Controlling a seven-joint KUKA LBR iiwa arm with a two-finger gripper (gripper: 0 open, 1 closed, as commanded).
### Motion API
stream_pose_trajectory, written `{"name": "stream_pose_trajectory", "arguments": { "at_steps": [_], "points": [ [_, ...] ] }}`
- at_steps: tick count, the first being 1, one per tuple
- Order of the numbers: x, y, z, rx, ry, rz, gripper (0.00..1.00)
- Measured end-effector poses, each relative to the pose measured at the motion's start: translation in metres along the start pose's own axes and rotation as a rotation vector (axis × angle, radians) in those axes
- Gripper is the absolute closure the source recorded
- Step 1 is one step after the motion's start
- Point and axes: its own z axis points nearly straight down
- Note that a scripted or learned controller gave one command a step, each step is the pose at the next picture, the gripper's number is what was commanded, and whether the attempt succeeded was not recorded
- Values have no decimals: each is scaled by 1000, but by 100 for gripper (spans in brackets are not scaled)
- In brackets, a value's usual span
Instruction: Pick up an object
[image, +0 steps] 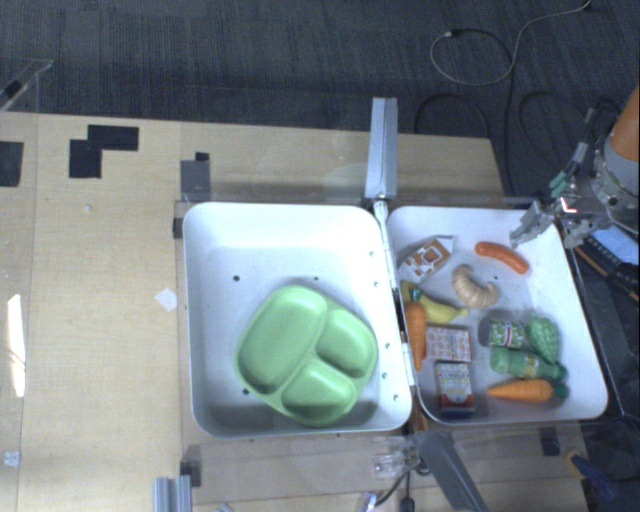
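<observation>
The gripper (545, 215) hangs over the right bin's (590, 385) far corner, jaws' state unclear, near a sausage (501, 257). Crowded toys below risk a glancing, empty grab.

Arm (622, 160): grey metal wrist section, partly cut off by the frame edge; orange band at its upper end. Claw (545, 218): pale grey, slim metal fingers, small red and green points of light on its body. Thin dark cable along the wrist.
</observation>
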Motion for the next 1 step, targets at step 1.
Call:
{"name": "stream_pose_trajectory", "arguments": {
  "at_steps": [1],
  "points": [
    [-21, 4, 151, -3, 0, 133, 0]
  ]
}}
